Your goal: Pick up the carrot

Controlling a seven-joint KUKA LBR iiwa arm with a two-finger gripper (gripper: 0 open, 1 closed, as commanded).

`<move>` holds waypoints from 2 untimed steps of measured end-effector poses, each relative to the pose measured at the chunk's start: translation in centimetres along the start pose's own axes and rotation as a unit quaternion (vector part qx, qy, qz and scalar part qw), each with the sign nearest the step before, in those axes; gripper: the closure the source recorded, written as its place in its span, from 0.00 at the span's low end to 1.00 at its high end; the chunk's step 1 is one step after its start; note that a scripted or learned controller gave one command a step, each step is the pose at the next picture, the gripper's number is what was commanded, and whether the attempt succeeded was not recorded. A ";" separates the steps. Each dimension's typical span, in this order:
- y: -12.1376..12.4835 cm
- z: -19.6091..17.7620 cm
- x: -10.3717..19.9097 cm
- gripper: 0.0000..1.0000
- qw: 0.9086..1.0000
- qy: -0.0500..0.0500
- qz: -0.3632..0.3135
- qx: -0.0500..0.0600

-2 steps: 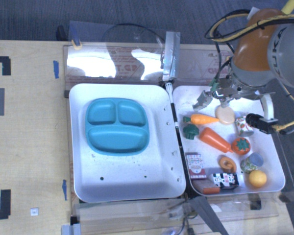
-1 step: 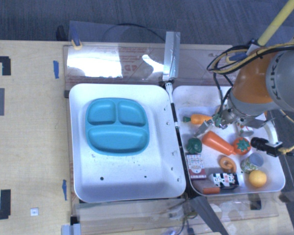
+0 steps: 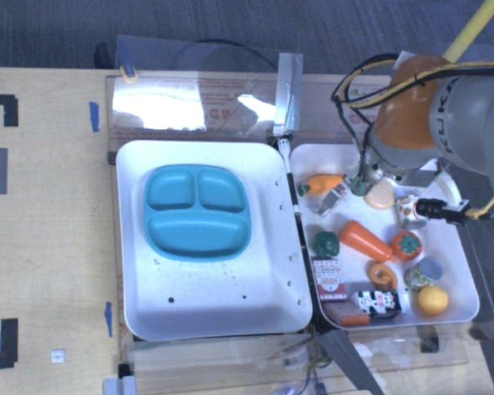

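Milk carton point(image 3: 375, 301) at front, carrot point(image 3: 365, 240) among crowded toys, broccoli point(image 3: 326, 243) beside it

Grey arm point(image 3: 469, 122) reaching in, tool point(image 3: 336, 197) lowered

A pale wooden bench top point(image 3: 41, 245) with black corner marks point(image 3: 4, 109) and small strips of blue tape point(image 3: 94, 115) sits against dark blue-grey carpet point(image 3: 189, 6) along the top. A clear plastic sheet point(image 3: 193, 105) catches bright glare from overhead light.
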State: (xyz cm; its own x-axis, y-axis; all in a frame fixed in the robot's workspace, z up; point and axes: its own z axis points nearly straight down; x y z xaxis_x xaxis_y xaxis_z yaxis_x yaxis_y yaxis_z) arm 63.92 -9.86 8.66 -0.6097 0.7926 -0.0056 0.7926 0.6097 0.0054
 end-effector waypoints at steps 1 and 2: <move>1.1 0.3 -1.7 0.00 0.999 0.017 -0.029 0.016; 0.8 0.1 -2.4 0.00 0.988 0.002 0.153 0.003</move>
State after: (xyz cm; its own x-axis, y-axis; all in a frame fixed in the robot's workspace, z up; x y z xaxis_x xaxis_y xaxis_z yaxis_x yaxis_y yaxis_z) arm 66.07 -11.28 8.62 -0.3418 0.9398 -0.0002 0.9398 0.3418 0.0008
